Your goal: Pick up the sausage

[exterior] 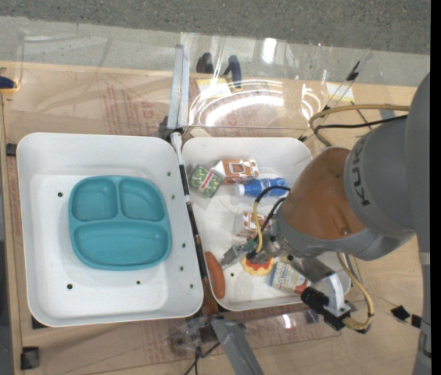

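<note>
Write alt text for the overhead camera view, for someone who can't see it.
A grey robot arm with an orange band reaches from the right into the right white bin, its gripper low among small toy foods, near a reddish-brown sausage by the bin's left wall. The left white bin holds a teal divided plate.

arm — reaching in from right | gripper — low, pointing left

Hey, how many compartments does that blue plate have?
3. The blue plate in the left bin has two small compartments along its far side and one large compartment across its near side.
</note>
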Robot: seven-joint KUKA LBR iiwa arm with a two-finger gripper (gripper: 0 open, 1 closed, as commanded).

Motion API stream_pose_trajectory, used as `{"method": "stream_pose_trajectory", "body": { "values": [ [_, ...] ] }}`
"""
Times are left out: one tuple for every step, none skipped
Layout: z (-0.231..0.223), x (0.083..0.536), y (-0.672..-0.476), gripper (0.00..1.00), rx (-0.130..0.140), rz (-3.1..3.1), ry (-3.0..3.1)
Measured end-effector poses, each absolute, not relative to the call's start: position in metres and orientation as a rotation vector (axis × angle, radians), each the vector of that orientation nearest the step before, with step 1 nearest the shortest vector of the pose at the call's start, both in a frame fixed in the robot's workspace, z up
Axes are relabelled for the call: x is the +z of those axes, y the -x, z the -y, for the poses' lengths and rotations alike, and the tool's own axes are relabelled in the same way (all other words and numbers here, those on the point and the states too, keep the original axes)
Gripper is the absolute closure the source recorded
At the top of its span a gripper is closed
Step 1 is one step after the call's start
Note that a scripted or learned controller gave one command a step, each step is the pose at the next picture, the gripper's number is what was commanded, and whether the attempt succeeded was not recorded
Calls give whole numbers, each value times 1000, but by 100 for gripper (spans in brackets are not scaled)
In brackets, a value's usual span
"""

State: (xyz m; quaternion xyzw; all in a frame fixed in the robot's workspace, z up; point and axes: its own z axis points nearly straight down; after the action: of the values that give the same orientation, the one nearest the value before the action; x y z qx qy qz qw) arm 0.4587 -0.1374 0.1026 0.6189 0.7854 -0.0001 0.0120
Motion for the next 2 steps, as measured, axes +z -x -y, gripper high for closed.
{"method": "stream_pose_trajectory", "body": {
  "values": [
    [135, 91, -472, 0, -4, -2481, -1905],
    [173, 91, -525, 0, 1, -2431, -1975]
  ]
}}
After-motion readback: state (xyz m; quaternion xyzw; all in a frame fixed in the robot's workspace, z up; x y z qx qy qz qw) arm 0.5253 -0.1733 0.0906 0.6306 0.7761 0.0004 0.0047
